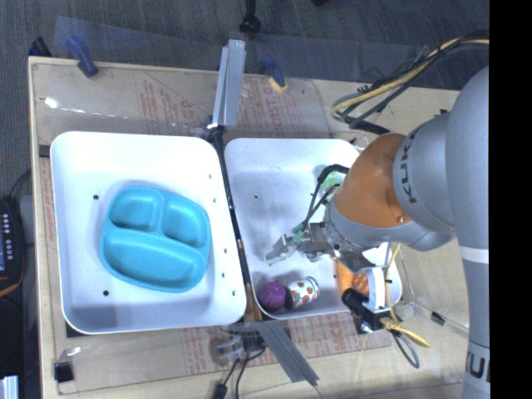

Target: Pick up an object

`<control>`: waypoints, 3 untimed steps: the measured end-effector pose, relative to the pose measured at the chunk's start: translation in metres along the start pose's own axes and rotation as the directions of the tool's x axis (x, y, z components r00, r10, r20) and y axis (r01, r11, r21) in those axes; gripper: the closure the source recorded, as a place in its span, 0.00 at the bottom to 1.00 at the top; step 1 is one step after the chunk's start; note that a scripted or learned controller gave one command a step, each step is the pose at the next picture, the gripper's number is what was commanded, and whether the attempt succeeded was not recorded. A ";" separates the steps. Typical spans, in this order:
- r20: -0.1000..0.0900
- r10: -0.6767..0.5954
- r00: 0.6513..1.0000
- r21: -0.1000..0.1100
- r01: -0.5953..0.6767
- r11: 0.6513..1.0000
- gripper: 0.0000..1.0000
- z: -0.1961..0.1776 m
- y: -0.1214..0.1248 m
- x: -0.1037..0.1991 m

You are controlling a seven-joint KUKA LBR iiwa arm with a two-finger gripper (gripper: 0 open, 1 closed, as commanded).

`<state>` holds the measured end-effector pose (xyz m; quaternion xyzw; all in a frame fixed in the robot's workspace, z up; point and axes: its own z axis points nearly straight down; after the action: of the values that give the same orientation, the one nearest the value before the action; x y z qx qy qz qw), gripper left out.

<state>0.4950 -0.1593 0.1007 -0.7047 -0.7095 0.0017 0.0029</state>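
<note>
The arm hangs over the right bin, its gripper stopped above the bare white floor with the slim fingers spread a little and nothing between them. Just toward the near wall from the gripper lie the likely candidates: a purple ball and, touching it on its right, a small can with a red-and-white patterned label, tipped on its side. An orange item lies farther right of the can, half hidden under the wrist, so I can't say what it is.

The ball looks light and smooth; I'd guess it rolls at the first nudge, so the fingers should close across its middle. The can seems stiff and light too, and would take a pinch across its round body, though it may roll.

Both sit tight against the bin's near wall, which leaves little room for a finger on that side. The bin floor looks slick plastic. Left of the right bin, the other bin holds a blue divided tray, well apart from the gripper.
</note>
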 end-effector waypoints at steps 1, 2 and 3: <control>0.001 0.000 1.000 -0.003 0.000 1.000 0.00 0.010 -0.019 0.016; 0.001 -0.002 1.000 -0.002 0.002 1.000 0.00 0.009 0.045 0.028; 0.000 -0.005 1.000 0.001 0.005 1.000 1.00 0.000 0.045 0.027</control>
<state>0.5396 -0.1316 0.1006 -0.7031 -0.7111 0.0019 0.0032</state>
